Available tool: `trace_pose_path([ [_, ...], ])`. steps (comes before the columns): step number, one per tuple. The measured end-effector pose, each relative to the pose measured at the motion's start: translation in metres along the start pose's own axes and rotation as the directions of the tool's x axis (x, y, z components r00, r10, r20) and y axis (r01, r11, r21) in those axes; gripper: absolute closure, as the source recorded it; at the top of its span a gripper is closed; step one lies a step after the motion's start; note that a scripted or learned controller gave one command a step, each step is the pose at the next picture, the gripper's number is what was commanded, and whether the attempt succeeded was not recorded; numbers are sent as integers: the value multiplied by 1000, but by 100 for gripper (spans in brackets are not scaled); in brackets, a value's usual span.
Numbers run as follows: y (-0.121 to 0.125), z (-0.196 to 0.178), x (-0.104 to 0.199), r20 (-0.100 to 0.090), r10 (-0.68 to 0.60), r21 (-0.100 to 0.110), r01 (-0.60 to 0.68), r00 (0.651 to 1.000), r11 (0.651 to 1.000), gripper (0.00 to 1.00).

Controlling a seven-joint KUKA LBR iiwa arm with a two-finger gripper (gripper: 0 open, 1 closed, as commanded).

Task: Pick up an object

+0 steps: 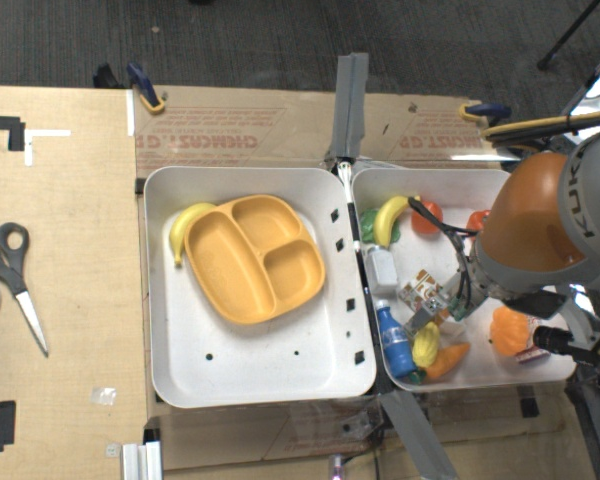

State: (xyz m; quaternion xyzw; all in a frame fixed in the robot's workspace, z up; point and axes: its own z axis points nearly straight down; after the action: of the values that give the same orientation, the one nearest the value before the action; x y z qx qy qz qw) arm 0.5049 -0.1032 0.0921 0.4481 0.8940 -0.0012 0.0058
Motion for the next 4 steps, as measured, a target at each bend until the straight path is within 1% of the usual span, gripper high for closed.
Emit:
trace_pose_path([
  [1, 12, 3, -6, -9, -3, 4, 3, 1000, 1000, 0],
  [2, -5, 0, 1, -1, -24, 0, 24, 1000, 1000, 0],
  [3, -13, 1, 7, 0, 92, -1, -92, 996, 996, 0],
  [4, -24, 3, 14, -8, 376, 12, -376, 926, 926, 0],
])
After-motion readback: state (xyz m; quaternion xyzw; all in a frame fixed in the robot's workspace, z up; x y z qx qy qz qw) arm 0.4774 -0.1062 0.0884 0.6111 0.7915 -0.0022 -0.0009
